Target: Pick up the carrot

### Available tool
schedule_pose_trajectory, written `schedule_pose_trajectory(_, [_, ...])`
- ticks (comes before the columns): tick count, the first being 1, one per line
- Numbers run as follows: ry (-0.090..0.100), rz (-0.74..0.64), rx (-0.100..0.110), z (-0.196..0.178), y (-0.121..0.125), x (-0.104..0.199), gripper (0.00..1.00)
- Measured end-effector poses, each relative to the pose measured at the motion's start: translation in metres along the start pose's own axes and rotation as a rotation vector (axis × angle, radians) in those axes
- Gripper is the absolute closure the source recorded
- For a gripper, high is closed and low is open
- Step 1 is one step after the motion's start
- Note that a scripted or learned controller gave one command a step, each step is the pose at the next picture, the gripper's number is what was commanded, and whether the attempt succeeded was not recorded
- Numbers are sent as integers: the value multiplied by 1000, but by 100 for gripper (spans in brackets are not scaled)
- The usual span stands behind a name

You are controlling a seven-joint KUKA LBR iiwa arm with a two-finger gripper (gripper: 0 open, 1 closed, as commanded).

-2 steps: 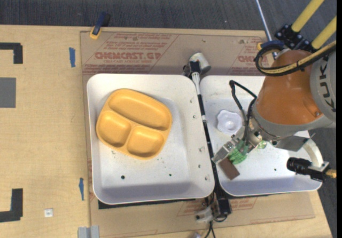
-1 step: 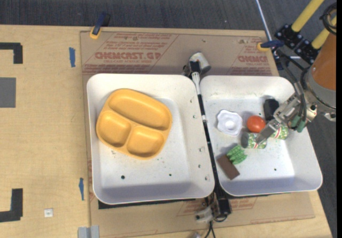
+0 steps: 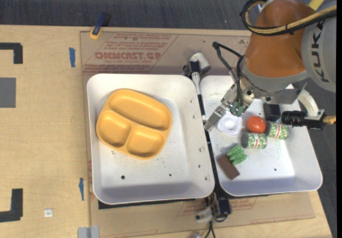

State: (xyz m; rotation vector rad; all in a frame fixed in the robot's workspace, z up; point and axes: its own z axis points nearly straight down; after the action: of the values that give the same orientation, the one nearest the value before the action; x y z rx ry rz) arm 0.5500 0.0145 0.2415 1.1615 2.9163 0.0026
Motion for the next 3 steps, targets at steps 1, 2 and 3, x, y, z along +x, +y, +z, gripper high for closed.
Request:
schedule_pose_trajectory(1, [2,-237,2,57,1,73,0])
schedule_pose_trajectory(2, [-1,-228,-1,56,50,27,0])
schedule_pose_trajectory(3, [2,147,-3,144,78,59,0])
